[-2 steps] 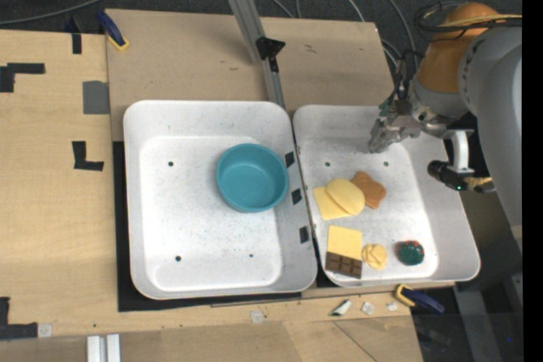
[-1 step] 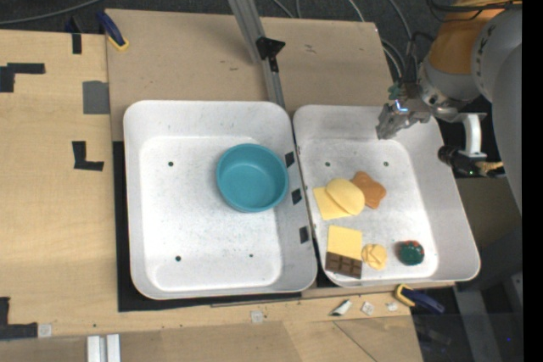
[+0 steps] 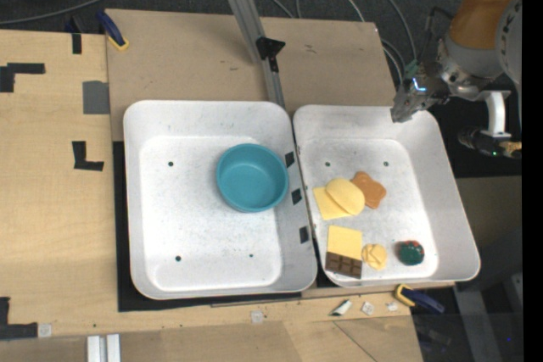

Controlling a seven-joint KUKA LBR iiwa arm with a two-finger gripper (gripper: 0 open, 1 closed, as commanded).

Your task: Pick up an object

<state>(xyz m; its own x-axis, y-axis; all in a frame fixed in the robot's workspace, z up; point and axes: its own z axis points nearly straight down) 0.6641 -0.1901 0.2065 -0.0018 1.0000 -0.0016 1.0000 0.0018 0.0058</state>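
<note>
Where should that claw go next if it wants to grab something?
Probably inward and down over the right bin, since the gripper hangs at that bin's far corner with nothing between its fingers, and the small food pieces lie nearer the bin's middle.

arm cut off at right edge — hand blurred

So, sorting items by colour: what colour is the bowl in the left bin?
Blue, a teal shade: the bowl, camera view.

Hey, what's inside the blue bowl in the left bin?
The blue bowl shows only its own blue inside; nothing lies in it. The patch of bin floor beneath it is covered.
</note>
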